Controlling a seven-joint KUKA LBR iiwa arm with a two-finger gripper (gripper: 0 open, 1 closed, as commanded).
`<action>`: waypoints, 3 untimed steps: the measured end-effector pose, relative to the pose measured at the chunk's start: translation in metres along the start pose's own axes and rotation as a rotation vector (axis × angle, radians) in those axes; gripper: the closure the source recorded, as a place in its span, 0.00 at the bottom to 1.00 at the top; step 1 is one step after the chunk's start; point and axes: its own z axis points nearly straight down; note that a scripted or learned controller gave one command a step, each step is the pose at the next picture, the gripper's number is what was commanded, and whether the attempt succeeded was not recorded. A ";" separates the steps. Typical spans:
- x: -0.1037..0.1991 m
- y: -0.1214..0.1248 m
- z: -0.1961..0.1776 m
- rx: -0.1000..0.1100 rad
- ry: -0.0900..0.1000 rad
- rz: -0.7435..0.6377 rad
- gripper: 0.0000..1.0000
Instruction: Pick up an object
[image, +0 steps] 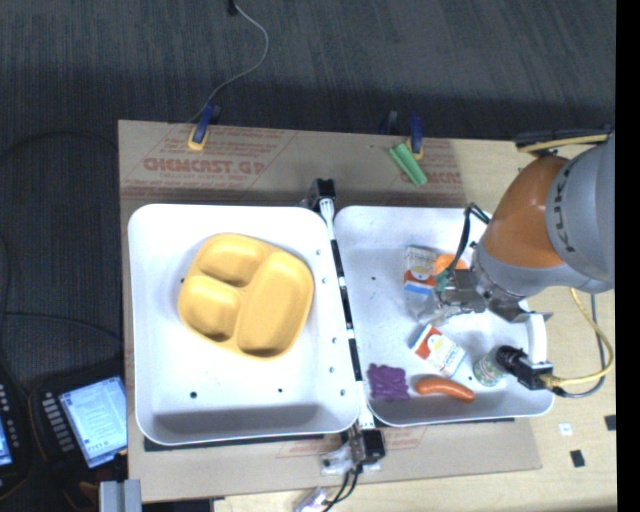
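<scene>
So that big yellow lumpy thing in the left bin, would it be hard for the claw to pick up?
Probably, yes. The yellow lumpy thing looks far wider than the gripper, so the fingers likely couldn't span it. Its rounded, smooth-looking humps offer no obvious edge, so it may slip. It lies broad and low in the left bin, so a push would more likely slide it than roll it.

Brown bench board (480, 165) under two white bins (150, 300), green clamp (408, 164).

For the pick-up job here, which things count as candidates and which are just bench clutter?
Job: gripper over the right bin; nearby, a small white and orange carton, orange carrot-shaped toy, purple piece; yellow compartment tray in the left bin.

Lying about: green marker, blue clamps.
</scene>
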 end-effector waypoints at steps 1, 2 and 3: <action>0.000 0.000 0.000 0.000 0.000 0.000 0.00; 0.039 -0.053 0.016 -0.017 -0.007 0.001 0.00; 0.039 -0.052 0.006 -0.017 -0.006 0.001 1.00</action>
